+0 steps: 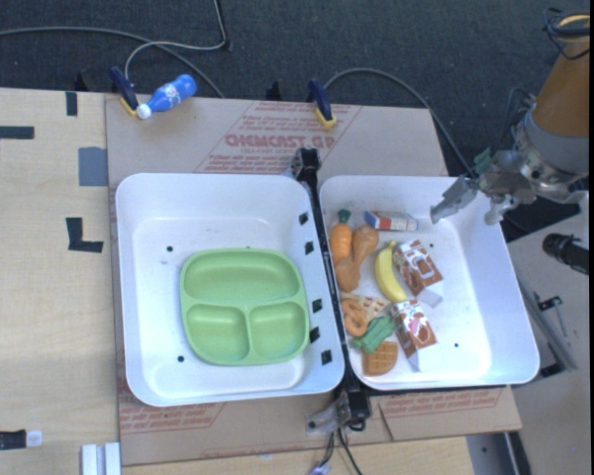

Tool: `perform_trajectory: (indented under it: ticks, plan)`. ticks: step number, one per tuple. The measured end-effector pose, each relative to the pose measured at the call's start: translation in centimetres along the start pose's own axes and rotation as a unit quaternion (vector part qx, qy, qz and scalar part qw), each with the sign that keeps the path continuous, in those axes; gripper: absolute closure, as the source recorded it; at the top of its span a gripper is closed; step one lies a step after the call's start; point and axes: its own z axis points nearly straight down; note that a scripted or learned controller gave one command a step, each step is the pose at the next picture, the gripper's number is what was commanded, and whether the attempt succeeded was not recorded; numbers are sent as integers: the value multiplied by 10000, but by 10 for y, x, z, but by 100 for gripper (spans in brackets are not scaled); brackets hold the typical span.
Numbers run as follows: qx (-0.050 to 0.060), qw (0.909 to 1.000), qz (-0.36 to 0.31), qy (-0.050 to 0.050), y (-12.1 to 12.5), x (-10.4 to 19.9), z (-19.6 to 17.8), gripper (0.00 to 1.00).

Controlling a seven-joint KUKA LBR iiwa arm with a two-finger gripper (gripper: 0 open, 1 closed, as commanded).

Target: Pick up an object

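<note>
Camera view from above the bench catches the grey two-finger gripper (pixel 470 204) hanging over the upper right corner of the right-hand shallow white bin (pixel 495 310), its two fingers spread apart with nothing between them. Behind it the arm with the orange band (pixel 564 92) leans in from the right edge.

Just to the gripper's left, lying flat along the bin's far wall, is a small white tube with a red and blue label (pixel 391 223). Below and to the left of the fingers sits a yellow plastic banana (pixel 387 273), touching a red and white snack packet (pixel 418 268) on the side nearer the gripper. Further left from the fingers are an orange toy carrot (pixel 342 240) and a brownish bread-like piece (pixel 363 240). Well below the gripper, near the bin's front, lie a second red and white packet (pixel 416 329), a green plastic piece (pixel 377 332) and a tan waffle-like piece (pixel 379 360).

Well apart to the left, in the other white bin (pixel 148 216), rests a light green divided plastic tray (pixel 245 305).
</note>
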Motion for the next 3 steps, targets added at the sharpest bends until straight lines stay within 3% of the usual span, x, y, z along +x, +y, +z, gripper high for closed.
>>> perform_trajectory:
  ticks: [1, 2, 3]
  plan:
    - [16, 10000, 1, 7, -23, 19, 155, 0]
    - [-76, 10000, 10, -38, -16, 68, 168, 0]
    - [-114, 9999, -1, -37, -41, 69, 168, 0]
